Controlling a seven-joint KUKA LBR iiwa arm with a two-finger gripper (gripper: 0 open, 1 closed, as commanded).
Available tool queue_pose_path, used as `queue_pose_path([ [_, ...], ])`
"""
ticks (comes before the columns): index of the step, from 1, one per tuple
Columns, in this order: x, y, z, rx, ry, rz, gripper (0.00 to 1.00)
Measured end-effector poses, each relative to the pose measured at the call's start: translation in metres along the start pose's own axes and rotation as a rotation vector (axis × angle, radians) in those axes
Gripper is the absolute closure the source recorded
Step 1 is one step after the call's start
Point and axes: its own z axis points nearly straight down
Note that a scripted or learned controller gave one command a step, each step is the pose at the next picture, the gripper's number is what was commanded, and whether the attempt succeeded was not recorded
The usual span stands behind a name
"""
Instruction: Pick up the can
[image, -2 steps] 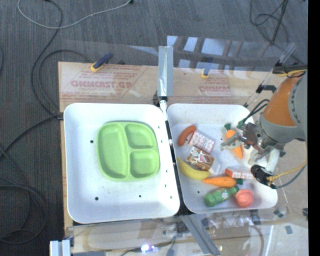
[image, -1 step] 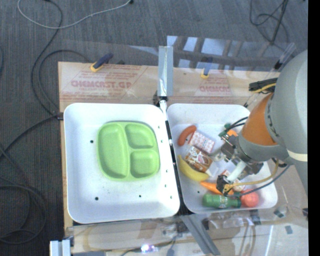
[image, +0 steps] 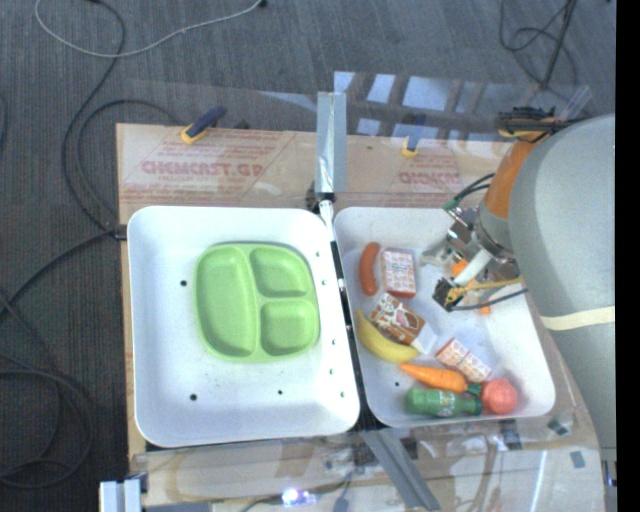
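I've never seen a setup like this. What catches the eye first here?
The bright green plastic tray with three compartments stands out most, lying in the middle of the left white bin. Next is the grey robot arm with an orange band, reaching in from the right over the right white bin. In that crowded bin, a green can lies on its side beside a round red fruit at the near edge.
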Motion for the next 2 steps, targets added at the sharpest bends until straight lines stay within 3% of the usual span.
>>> queue_pose_path([
  [1,-0.031,-0.042,-0.001,-0.003,0.0,0.204,0.0],
  [2,-0.004,0.023,-0.038,0.009,-0.008,0.34,0.0],
])
